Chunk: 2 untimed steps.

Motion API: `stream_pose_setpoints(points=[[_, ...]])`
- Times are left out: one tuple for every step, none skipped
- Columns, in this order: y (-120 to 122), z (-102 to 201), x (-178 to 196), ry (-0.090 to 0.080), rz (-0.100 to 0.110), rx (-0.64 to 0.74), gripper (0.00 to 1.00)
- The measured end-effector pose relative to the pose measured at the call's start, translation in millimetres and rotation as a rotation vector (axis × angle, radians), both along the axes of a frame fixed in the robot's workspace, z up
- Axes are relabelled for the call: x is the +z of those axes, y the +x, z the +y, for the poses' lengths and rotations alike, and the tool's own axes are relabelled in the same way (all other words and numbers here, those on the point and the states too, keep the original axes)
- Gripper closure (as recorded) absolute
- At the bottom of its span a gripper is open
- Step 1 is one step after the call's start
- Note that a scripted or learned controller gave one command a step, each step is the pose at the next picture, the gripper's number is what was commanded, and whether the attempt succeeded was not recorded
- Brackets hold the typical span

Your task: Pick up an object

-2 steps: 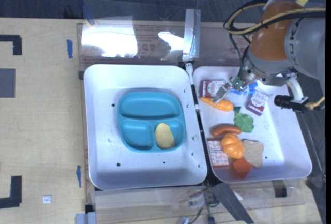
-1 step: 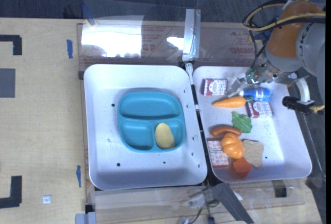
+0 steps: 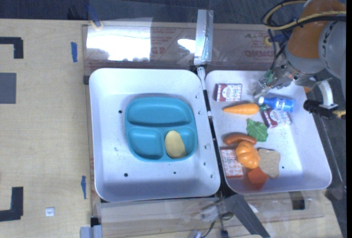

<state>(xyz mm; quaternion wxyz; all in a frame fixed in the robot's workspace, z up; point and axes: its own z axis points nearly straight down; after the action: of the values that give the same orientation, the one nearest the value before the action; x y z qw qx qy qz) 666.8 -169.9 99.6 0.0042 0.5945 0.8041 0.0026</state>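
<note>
A tray [image 3: 159, 116] in the left bin [image 3: 104, 138] holds a potato [image 3: 175, 144].

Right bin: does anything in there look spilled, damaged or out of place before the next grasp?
Nothing looks damaged or spilled. The right bin holds a loose jumble: carrot, blue can on its side, bread slice and other toy food crowded and overlapping. The hand sits at the can's end.

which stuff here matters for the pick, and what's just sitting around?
Job:
pincer at the right bin's far edge
right bin: carrot, blue can, orange pepper, bread slice

Lying about:
left bin
teal tray with a yellow potato
</note>
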Motion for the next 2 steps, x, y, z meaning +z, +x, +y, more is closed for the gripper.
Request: stream_pose_setpoints(points=[[-0.3,0.2,-0.7,0.0,0.001,0.0,0.0],[-7.8,-6.1,88.0,-0.003,-0.006,-0.005,0.0]])
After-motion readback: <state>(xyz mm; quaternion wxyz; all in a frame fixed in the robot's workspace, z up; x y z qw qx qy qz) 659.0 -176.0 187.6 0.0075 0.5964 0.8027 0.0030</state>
